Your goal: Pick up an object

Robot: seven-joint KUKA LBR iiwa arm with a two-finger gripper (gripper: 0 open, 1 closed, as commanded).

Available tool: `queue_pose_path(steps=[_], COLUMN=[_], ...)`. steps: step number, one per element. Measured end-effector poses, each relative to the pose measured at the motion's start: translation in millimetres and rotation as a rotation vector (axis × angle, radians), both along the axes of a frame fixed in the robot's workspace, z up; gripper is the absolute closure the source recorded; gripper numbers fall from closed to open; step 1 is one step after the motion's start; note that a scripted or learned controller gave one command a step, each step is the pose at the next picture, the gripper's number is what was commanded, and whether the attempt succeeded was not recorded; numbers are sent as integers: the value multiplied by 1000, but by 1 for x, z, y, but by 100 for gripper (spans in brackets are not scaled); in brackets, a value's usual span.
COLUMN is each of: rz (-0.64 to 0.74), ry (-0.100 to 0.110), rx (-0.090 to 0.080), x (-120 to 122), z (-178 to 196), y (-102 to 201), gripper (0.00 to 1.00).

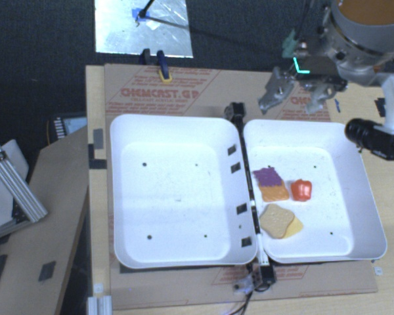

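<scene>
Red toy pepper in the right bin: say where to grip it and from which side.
Grip the red toy pepper across its rounded body, coming straight down from above. It lies apart from the purple-and-orange piece, leaving gaps on both sides.

Both bins, left (pixel 128 143) and right (pixel 354 169), appear as smooth, slightly glossy white plastic. The board (pixel 184 90) beneath them looks like matt printed cardboard. A metal sheet (pixel 118 18) behind shows a brushed, reflective finish. The gripper (pixel 295 94) appears as dull grey metal.
</scene>
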State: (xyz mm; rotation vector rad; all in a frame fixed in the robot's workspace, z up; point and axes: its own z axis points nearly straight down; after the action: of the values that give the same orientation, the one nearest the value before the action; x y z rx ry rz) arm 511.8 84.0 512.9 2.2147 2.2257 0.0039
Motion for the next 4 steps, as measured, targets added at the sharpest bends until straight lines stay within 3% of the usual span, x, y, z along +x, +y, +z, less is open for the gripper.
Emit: queue_pose_path(steps=[1,2,3,4], rz=[6,6,11,11], ry=[-3,-2,-5,-4], rx=[0,0,1,1], x=[0,0,1,1], z=[12,11,22,22], y=[0,0,0,0], gripper=[100,0,100,0])
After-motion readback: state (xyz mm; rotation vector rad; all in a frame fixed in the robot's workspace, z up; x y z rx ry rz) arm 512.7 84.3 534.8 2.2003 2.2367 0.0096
